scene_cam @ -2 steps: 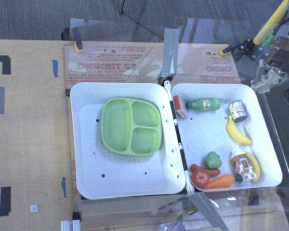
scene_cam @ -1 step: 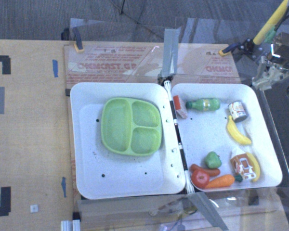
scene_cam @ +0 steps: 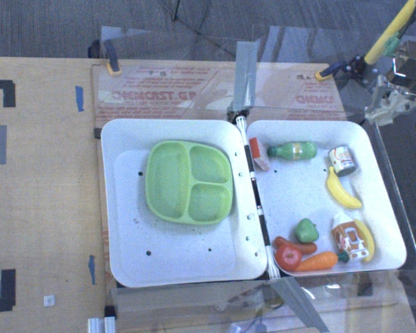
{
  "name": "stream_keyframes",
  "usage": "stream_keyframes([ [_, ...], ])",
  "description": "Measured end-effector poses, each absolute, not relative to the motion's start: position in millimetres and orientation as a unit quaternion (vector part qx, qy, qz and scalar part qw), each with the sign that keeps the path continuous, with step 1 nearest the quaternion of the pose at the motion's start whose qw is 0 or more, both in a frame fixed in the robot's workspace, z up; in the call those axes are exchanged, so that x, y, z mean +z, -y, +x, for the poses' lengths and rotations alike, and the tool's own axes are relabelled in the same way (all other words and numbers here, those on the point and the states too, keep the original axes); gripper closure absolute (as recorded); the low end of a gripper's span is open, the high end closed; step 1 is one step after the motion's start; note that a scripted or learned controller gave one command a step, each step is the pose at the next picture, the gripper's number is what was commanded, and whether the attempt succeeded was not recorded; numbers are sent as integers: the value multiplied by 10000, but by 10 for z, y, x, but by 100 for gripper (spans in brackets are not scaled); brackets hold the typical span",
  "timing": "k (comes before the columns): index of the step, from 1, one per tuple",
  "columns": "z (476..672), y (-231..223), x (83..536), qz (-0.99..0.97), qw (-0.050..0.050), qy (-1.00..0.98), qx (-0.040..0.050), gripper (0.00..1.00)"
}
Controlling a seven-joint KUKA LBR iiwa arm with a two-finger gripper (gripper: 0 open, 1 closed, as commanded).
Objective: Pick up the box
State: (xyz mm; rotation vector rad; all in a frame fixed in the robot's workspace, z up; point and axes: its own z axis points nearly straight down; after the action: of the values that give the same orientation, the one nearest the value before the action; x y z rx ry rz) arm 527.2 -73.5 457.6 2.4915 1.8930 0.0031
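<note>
The left bin (scene_cam: 118,207) holds a green divided plate (scene_cam: 189,182); the right bin (scene_cam: 385,186) holds a green bottle (scene_cam: 292,150), a can (scene_cam: 342,159), two bananas, a green pepper (scene_cam: 306,230), a tomato (scene_cam: 288,256) and a carrot (scene_cam: 317,261). The orange-and-white box (scene_cam: 348,239) lies near that bin's front right corner, against the lower banana (scene_cam: 366,236), with open floor to its left. The gripper (scene_cam: 392,103) hangs past the bin's back right corner, and I cannot tell how its pincer stands.

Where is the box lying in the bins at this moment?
In the camera view, the box lies in the right bin, near its lower right corner, touching a banana on its right, with the carrot to its lower left.
</note>
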Motion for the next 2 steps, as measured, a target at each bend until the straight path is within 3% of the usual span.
stream_keyframes([
  [1,5273,727,4574,7959,60,-6054,9,0],
  [2,5286,717,4680,7950,83,-6065,15,100],
])
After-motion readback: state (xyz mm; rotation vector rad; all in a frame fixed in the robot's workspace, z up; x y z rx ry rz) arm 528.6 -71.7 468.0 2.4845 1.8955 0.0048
